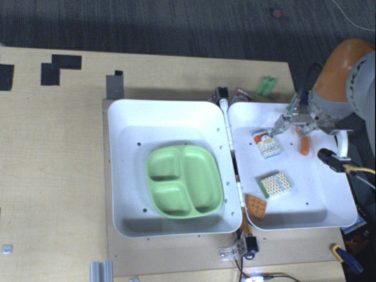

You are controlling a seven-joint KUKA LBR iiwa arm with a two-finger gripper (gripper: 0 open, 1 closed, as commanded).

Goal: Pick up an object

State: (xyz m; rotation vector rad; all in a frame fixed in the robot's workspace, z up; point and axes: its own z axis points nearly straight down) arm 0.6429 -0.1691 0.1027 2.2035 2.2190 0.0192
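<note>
The gripper point(292, 122) hangs over the right bin point(329, 213), fingers spread and holding nothing, just beside a small printed packet point(268, 145) whose label is too blurred to read

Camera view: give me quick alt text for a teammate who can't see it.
The arm's tool hovers in the right bin, beside a small packet. That bin also holds a patterned box, an orange stick and an orange cracker. The left bin holds a green divided tray.
</note>
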